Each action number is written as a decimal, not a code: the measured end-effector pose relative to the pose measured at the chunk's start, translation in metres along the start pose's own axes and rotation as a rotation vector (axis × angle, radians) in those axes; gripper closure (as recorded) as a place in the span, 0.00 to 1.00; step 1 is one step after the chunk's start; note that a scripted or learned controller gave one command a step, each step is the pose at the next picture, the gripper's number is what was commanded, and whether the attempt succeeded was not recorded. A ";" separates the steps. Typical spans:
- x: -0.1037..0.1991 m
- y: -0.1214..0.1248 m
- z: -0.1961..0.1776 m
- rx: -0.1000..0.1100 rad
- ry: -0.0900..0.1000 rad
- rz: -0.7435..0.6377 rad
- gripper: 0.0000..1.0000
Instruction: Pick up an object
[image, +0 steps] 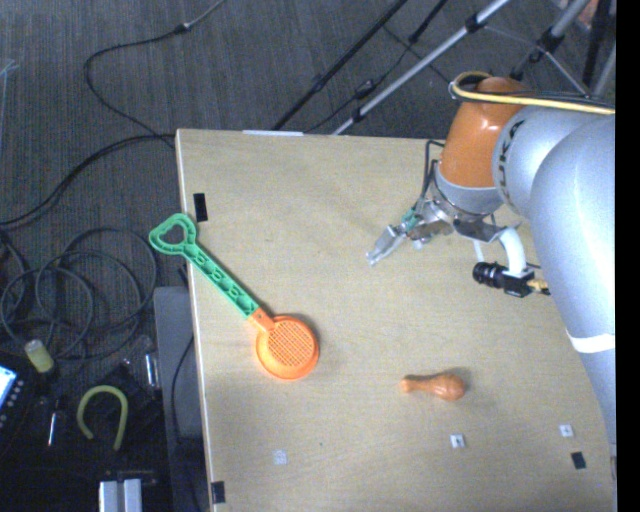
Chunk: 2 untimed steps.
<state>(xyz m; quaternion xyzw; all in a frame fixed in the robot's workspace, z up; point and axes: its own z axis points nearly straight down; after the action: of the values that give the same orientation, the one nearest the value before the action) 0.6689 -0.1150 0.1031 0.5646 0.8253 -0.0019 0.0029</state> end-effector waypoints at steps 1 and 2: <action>0.000 0.000 0.000 0.000 0.000 0.000 0.00; 0.000 0.000 0.000 0.000 0.000 0.000 0.00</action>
<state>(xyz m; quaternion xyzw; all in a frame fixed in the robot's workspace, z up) 0.6689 -0.1150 0.1031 0.5646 0.8253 -0.0019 0.0029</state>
